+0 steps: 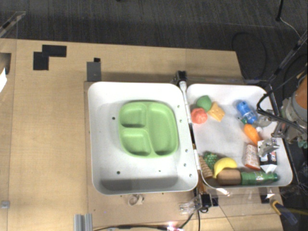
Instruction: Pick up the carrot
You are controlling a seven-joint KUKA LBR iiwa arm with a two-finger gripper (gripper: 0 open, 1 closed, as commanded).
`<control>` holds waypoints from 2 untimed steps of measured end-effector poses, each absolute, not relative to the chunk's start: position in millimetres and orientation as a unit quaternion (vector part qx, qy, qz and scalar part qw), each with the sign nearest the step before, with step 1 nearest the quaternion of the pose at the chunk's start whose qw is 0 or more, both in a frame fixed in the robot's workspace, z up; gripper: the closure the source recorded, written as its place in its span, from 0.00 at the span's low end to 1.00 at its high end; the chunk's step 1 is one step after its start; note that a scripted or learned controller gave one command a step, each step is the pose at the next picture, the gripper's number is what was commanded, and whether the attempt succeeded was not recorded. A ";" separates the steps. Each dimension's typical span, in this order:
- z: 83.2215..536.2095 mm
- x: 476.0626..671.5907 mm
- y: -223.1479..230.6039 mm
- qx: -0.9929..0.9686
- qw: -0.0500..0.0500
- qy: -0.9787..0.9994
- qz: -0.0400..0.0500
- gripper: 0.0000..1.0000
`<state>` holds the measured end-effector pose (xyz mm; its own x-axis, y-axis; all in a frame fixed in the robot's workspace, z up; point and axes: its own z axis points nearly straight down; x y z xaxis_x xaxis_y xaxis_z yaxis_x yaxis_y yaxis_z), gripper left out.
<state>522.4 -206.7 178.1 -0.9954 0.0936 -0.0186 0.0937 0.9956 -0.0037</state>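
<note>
The carrot (251, 132), short and orange, lies in the right bin (226, 91) near its right side, just below a blue bottle (245, 110). My gripper (267, 152) hangs over the bin's right edge, slightly below and to the right of the carrot, close to it but apart from it. Nothing of the carrot lies under the gripper. The grey arm with its orange band (299, 97) comes in from the right.
The right bin also holds a green ball (203, 102), a red tomato (198, 115), a yellow wedge (216, 111), a packet (250, 155), a banana (225, 165), a brown piece (228, 176) and a green bottle (257, 178). The left bin (103, 129) holds a green divided plate (147, 128).
</note>
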 end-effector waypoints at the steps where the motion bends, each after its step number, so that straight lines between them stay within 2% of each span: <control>1: 98.7 497.3 -205.9 0.012 0.011 1.000 -0.002 0.00; 2: 217.8 528.6 -206.2 -0.010 0.012 1.000 -0.004 0.00</control>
